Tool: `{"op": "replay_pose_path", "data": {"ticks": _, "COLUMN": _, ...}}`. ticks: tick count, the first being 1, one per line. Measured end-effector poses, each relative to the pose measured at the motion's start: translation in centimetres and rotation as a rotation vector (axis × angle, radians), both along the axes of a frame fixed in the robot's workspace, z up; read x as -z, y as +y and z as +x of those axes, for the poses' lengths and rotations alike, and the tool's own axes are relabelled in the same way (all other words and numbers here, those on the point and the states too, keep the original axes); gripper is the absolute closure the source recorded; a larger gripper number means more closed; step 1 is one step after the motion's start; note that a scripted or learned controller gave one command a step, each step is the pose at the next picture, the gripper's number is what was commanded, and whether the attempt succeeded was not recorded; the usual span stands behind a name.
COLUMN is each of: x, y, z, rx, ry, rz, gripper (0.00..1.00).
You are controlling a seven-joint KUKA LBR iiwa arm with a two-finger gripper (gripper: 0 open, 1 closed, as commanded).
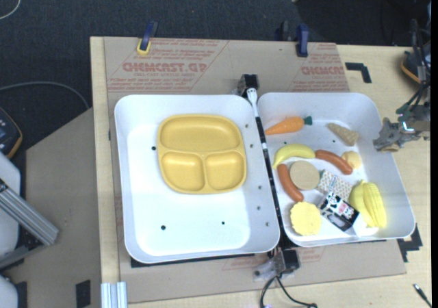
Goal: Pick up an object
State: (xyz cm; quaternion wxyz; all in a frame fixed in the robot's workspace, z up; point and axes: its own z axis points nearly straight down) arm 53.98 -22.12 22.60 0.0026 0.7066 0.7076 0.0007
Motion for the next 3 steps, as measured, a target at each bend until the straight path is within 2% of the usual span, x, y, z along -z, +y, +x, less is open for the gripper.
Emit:
{"op": "replay_pose_path", "data": {"ticks": 1, "x": 0.9, "y": 5.1, "z": 2.4, "rx": -0.004, "ry": 0.002, "rz": 0.002, "gripper": 1.00}}
{"op": "replay_pose_path", "data": {"ticks": 2, "x": 1.1, "y": 10.1, "z": 3.2, "rx": -0.005, "ry": 0.005, "rz": 0.004, "gripper": 1.00}}
{"op": "replay_pose_path", "data": {"ticks": 3, "x": -0.4, "y": 15.4, "z": 4.9, "rx": -0.005, "ry": 0.001, "rz": 0.003, "gripper": 1.00}}
